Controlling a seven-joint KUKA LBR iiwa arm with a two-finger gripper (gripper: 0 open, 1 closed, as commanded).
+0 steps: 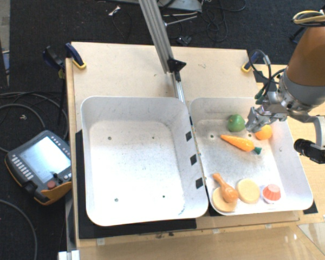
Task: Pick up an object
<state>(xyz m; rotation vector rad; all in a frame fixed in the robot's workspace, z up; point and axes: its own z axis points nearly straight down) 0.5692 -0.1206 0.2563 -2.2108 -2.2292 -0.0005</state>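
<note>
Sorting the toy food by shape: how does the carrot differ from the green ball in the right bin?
The carrot is orange, long and tapered, lying on its side; the green ball is round and green. The carrot lies nearer the bin's middle; the ball sits farther back, beside the gripper. Both rest in the right bin.

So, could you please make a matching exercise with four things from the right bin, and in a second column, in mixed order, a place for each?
Things:
1. green ball
2. carrot
3. small orange fruit
4. pink-and-white piece

Places:
A. near corner of the right bin, right of the pale yellow disc
B. middle of the bin, lying slanted
C. under the gripper
D. far part of the bin, left of the gripper

Pairs: 1-D, 2-B, 3-C, 4-A
</note>
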